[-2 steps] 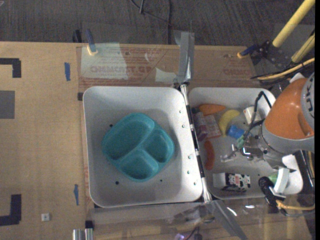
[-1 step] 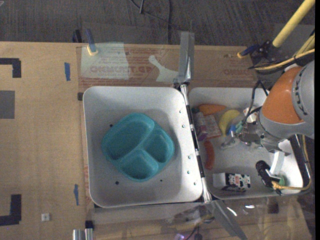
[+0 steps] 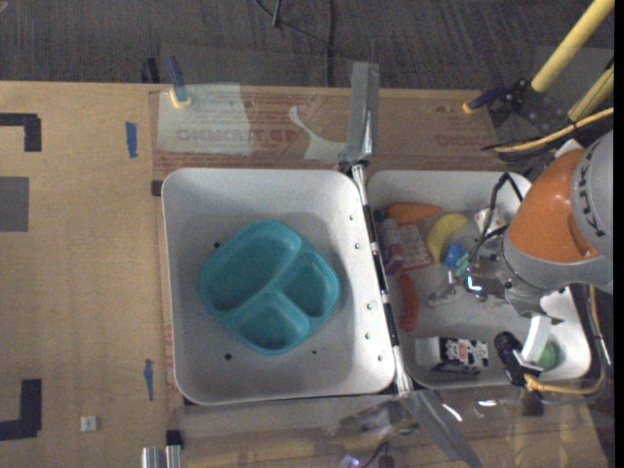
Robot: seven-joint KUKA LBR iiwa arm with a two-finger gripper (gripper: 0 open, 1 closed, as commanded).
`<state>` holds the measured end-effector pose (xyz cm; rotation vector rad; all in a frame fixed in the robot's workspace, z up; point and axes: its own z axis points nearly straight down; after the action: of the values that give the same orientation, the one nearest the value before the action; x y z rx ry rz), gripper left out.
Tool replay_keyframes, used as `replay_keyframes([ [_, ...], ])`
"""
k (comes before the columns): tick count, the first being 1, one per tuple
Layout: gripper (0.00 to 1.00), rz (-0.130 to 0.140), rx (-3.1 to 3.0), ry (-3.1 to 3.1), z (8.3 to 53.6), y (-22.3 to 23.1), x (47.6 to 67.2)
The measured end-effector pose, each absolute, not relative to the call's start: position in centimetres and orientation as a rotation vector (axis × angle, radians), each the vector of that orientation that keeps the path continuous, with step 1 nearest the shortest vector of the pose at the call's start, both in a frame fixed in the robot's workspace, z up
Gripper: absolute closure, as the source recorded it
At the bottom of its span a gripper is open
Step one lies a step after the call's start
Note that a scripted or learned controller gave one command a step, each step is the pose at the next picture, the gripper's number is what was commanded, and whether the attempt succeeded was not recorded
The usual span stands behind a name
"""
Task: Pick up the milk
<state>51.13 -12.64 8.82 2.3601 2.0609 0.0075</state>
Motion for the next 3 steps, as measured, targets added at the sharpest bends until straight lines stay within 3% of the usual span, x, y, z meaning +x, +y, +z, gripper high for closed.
replay_keyframes([
  [1, 0.00, 0.002, 2.724, 1.558, 8.8, -13.7, 57.8],
  [2, 0.00, -0.001, 2.722, 1.568, 21.5, -15.5, 52.3],
  [3, 0.00, 0.010, 2.574, 1.795, 8.8, -11.5, 50.2],
])
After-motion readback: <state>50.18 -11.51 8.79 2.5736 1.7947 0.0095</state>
